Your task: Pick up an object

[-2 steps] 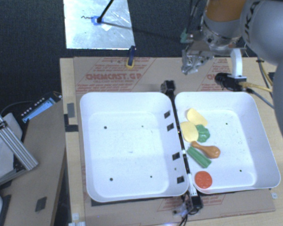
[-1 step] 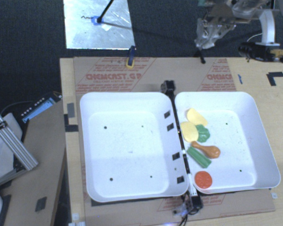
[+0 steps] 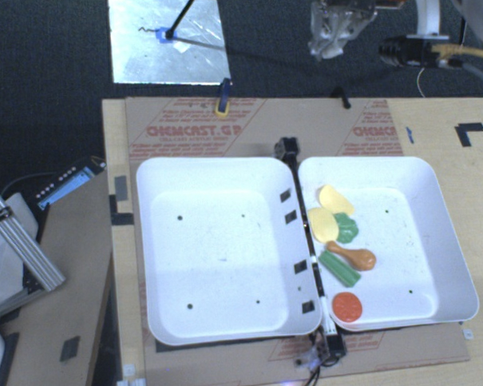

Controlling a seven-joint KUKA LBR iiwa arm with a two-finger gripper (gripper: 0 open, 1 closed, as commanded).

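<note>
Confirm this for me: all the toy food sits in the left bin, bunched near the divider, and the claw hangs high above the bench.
Wrong bin. In the camera view the toy food is bunched near the divider in the right bin, not the left bin. The rest stands: the claw hangs high above the bench.

The scene is evenly and brightly lit from above. The two white bins (image 3: pixel 220 253) are rendered nearly overexposed, with soft faint shadows along their walls. Glare is seen on a silvery sheet (image 3: pixel 168 38). Fine detail is slightly softened throughout.
</note>
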